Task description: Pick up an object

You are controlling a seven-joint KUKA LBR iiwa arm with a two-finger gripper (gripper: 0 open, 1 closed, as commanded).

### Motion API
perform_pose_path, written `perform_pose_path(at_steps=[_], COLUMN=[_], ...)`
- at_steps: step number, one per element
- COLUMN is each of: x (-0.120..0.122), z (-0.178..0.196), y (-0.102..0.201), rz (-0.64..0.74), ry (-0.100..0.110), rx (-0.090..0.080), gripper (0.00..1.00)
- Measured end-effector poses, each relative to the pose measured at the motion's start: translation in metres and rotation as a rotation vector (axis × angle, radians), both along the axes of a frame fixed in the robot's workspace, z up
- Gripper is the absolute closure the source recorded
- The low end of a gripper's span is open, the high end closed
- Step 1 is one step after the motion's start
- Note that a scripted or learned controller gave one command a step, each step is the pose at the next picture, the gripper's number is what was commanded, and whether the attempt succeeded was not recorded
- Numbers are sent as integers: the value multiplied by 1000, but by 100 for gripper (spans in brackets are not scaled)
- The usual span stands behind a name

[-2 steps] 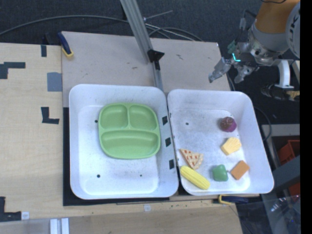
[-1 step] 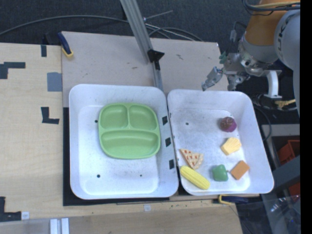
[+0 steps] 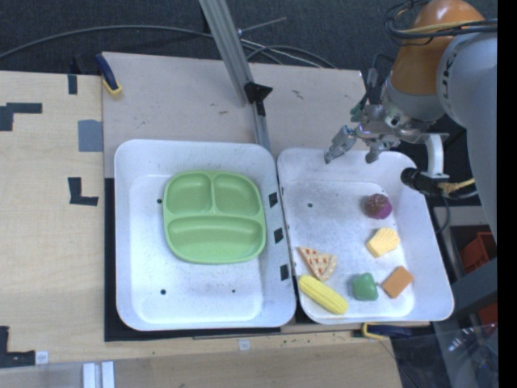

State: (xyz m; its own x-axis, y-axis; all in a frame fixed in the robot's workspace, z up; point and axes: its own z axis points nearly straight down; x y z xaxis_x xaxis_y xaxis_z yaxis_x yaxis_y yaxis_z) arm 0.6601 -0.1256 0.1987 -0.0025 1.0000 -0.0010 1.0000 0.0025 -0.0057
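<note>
5 toy foods lie toward the right bin's [image 3: 420,217] front edge, while my gripper [image 3: 354,148], fingers apart and clasping nothing, hovers at its back edge, the purple fruit [image 3: 376,206] nearest.

tray [image 3: 215,217] in left bin [image 3: 137,241]; toy foods [image 3: 367,257] in right bin [image 3: 323,176]; gripper [image 3: 353,149] above its far edge.

The arm [image 3: 452,47] is cut off by the top and right edges, so its base cannot be seen. The metal pole [image 3: 230,43] is cut by the top edge. The bench [image 3: 48,217] is cut at the left and bottom. What the small purple item [image 3: 376,206] is cannot be told. Things at the lower right corner are blurred.
</note>
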Motion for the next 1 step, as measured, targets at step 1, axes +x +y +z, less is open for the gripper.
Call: perform_pose_path(at_steps=[1], x=[-9], z=[-49], y=[5], rz=[-1], ry=[1], rx=[0], gripper=[0])
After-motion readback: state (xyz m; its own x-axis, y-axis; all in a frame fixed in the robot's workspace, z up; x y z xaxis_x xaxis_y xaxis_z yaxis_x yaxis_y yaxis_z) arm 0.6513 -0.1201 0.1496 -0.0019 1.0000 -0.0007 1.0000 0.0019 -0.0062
